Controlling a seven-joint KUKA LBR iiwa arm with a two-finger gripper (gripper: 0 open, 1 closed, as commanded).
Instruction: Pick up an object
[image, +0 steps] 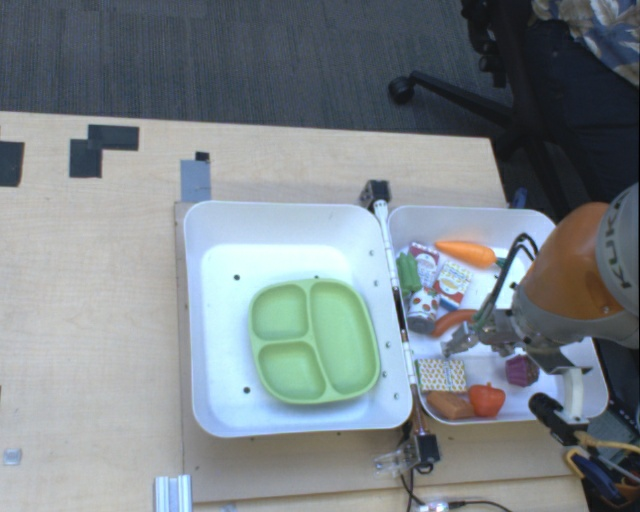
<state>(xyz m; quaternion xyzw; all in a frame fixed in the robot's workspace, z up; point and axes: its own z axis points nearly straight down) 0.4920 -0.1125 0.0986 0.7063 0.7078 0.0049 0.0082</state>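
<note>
The right bin (540, 222) holds a heap of toy food. An orange carrot (465, 252) lies at the back, with a green piece (408, 272) and a white and red packet (455, 280) nearby. A checkered cracker (441, 375), a red tomato (487, 400) and a purple piece (520, 371) lie toward the front. My gripper (462, 340) hangs low over the middle of this bin, just beside a red-orange piece (455, 322) and above the cracker. The arm's orange band (575, 270) hides the bin's right part.
The left bin (200, 300) holds a green divided plate (313, 340). A ridge (392, 300) separates the two bins. A cable and clip (415, 455) lie at the front edge of the bench. Dark chair legs (450, 90) stand behind the bench.
</note>
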